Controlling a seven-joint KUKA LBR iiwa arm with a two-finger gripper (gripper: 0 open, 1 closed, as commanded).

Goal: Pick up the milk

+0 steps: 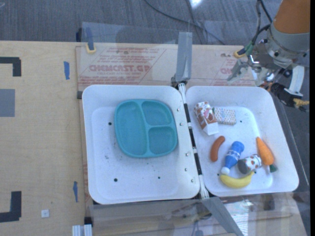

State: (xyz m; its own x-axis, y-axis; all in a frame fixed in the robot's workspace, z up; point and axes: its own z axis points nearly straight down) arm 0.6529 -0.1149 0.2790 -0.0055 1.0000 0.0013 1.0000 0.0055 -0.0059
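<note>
We see the milk carton [205, 117] lying in the right bin [280, 132] at its ten o'clock corner. The gripper [275, 70] hangs beyond the bin's one o'clock rim; we cannot tell its opening.

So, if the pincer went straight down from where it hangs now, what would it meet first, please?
Probably the back rim of the right bin or the bench just behind it; the pincer hangs well short of the milk. Depth is unclear.
</note>
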